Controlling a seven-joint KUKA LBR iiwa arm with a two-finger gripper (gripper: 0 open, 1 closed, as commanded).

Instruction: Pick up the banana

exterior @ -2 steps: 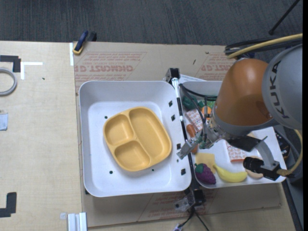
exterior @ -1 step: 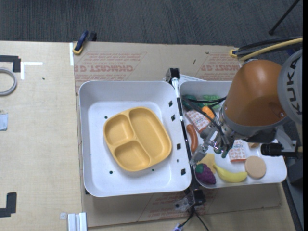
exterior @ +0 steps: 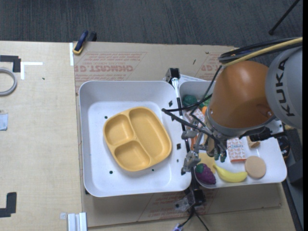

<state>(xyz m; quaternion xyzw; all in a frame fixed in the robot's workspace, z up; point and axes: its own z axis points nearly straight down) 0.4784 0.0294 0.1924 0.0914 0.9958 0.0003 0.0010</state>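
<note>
The banana (exterior: 230,174) is seen lying flat on the floor of the right bin (exterior: 274,177), just beside and below the gripper (exterior: 208,154), with purple grapes (exterior: 206,174) touching its stem end and a tan round piece (exterior: 255,167) at its far end. It is judged light, smooth and curved, best taken across its thicker middle; whether the gripper is spread cannot be told. Room is judged tight in the crowded right bin, unlike the left bin (exterior: 91,129) with its yellow divided plate (exterior: 137,138).
</note>
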